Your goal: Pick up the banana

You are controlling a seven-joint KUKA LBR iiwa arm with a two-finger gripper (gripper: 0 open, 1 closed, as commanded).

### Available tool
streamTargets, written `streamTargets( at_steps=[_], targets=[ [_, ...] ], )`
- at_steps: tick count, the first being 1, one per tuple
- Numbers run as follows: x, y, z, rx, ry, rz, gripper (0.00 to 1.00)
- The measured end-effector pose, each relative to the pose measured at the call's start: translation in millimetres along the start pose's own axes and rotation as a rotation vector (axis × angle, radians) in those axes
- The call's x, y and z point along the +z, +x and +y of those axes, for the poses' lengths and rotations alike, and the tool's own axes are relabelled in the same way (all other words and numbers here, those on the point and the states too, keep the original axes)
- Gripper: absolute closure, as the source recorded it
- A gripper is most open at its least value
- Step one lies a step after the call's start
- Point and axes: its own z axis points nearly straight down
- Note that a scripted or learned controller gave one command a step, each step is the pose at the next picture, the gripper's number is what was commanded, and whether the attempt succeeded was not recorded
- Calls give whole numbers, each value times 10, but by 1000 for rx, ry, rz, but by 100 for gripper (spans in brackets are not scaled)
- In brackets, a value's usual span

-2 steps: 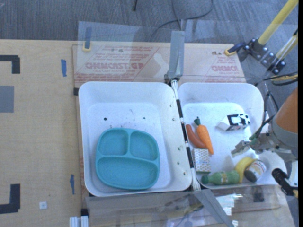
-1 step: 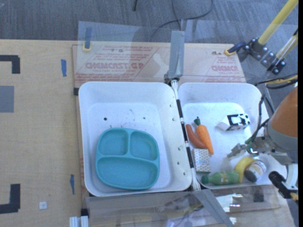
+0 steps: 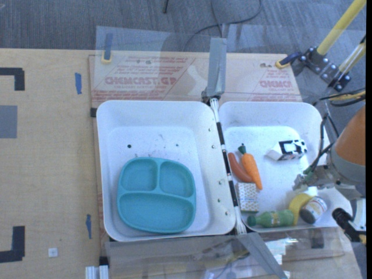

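The banana (image 3: 298, 203) appears as a short yellow curved piece near the front right of the right bin (image 3: 273, 116). It lies between a green bottle (image 3: 271, 218) and a small round can (image 3: 314, 210). My gripper (image 3: 312, 181) hangs just above and behind the banana, at the bin's right side. The arm's orange band (image 3: 353, 143) is at the view's right edge. Nothing visibly sits in the gripper.
In the right bin, a carrot (image 3: 251, 167) and a red sausage (image 3: 237, 167) lie by the left wall, above a small speckled box (image 3: 248, 196). A white and black object (image 3: 287, 150) lies further back. The left bin (image 3: 116, 121) holds a teal divided plate (image 3: 156, 195).
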Motion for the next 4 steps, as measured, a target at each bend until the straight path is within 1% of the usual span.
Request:
streamTargets(
  at_steps=[1,2,4],
  targets=[
    [1,0,-1,0,0,0,0],
    [103,35,-9,-62,7,4,0],
    [102,31,3,-134,2,1,0]
  ],
)
